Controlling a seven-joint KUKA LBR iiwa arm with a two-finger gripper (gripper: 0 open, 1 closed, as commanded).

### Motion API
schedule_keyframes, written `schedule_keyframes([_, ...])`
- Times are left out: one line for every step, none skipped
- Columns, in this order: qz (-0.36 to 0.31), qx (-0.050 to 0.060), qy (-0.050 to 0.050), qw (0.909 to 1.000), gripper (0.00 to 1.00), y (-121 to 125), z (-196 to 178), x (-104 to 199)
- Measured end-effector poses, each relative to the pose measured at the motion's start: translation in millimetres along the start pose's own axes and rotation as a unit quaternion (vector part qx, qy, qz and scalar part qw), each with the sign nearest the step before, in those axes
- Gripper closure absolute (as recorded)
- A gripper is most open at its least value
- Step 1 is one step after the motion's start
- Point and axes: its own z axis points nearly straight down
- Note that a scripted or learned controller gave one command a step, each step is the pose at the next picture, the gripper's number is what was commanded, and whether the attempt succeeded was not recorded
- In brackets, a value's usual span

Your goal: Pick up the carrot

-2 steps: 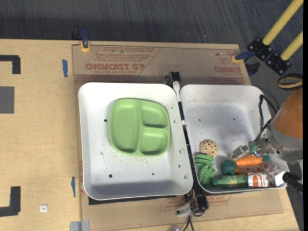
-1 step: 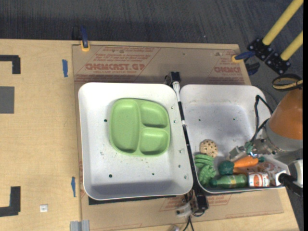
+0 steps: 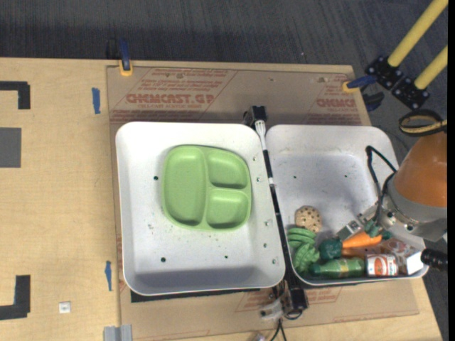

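arm (image 3: 426, 180) cut off at right edge.

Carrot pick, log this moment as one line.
arm: over right bin | tool: at carrot | carrot: lying near front wall among clutter | left bin: green divided plate

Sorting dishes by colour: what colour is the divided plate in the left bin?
Light green, plain; the divided plate shows clearly in the camera view.

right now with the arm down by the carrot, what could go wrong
1. The carrot lies packed against a green bottle and a red-labelled bottle, so the gripper may catch a neighbour instead.
2. This clutter sits in the right bin's near corner, so the wall may block the approach.
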Motion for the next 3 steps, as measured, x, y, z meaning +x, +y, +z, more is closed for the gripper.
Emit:
schedule_keyframes([-0.100, 0.001, -0.002, 0.9950, 0.00, 8, -1, 16])
schedule_keyframes([-0.102, 0.002, 0.007, 0.9947, 1.00, 10, -11, 22])
schedule_keyframes([-0.094, 0.007, 0.009, 0.9955, 1.00, 56, -99, 108])
